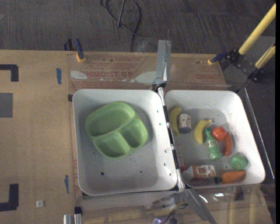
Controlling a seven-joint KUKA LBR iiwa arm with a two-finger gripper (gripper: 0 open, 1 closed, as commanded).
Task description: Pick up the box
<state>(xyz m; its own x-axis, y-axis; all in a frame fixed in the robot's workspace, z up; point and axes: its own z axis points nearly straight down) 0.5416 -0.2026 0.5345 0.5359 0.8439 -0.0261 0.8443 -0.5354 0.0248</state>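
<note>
The box (202, 171), an orange-and-white carton, lies flat in the right bin (197, 96) against its near edge, close to the near-left corner; its print is too blurred to read, and a dark small thing at its right end is hard to make out; an orange carrot (233, 176) lies just beside it along the same edge. Whether the gripper is spread or pressed together I cannot tell.

Farther in, a green bottle (213, 146) lies among a red toy (218, 132) and a second red-orange piece (228, 144); two bananas (175, 119) (201, 130) flank a small can (184, 123); a round green piece (238, 162) sits near the right edge. The left bin (78, 131) bears a green divided plate (116, 129). The bins rest on a brown bench (35, 131) marked with blue tape; beyond is dark carpet with a cable (124, 13), and yellow poles (258, 30) stand at the far right.
</note>
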